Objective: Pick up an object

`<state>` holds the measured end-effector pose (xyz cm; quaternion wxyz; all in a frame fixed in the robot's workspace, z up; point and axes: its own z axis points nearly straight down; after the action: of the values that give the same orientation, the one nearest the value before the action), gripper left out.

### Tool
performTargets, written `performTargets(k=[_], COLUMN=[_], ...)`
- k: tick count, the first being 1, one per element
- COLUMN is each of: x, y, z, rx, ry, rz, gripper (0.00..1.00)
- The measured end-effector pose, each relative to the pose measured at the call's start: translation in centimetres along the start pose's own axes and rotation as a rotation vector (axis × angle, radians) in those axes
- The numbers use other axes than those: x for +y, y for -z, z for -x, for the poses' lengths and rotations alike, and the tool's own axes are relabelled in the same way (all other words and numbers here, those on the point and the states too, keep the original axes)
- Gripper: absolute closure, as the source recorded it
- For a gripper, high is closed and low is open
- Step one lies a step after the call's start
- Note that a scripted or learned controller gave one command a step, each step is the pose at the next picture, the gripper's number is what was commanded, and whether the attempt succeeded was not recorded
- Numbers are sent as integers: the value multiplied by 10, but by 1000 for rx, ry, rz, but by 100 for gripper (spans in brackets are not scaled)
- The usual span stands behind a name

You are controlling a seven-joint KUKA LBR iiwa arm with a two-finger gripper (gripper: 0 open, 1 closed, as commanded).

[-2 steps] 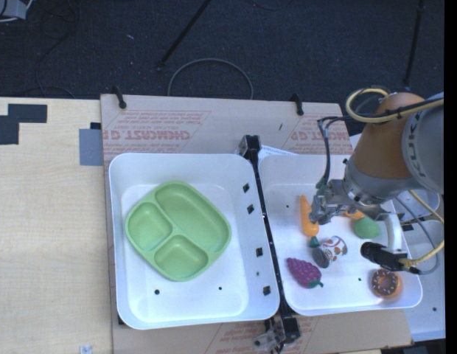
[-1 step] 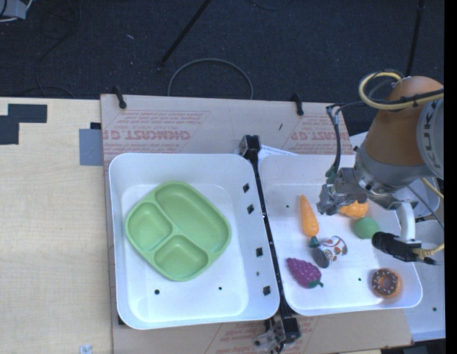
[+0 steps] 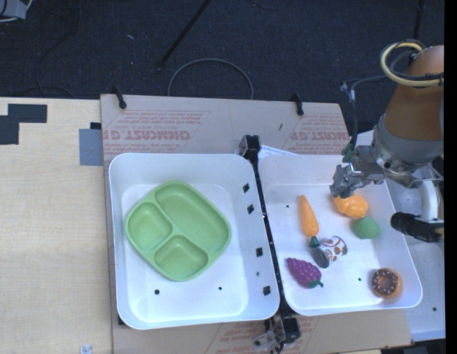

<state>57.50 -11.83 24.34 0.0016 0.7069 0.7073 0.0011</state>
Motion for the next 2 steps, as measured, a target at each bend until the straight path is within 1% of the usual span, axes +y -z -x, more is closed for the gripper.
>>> performTargets(k=[1, 2], x=[0, -17], y=[24, 5], z=[1, -49], rx=[1, 3], ry=[1, 3], rz=[-4, -10], gripper=[100, 100])
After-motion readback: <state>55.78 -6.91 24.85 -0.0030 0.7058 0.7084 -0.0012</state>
